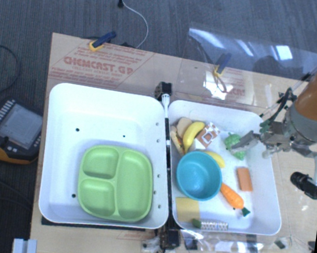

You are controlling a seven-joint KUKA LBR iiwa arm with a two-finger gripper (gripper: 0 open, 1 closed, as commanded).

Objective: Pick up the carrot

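Carrot (pixel 233 196) lay in the right bin's (pixel 270 194) near-right part just beside the blue bowl (pixel 198 175), while gripper (pixel 251 139) hovered farther back, fingers' state unclear, possibly positioning.

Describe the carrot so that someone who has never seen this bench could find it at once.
Look in the right-hand white bin, at the blue bowl near its middle. The carrot lies just right of that bowl, toward the bin's near edge, pointing diagonally. Unlike the flat orange block just above it, it is tapered, with a green stub at its lower end.
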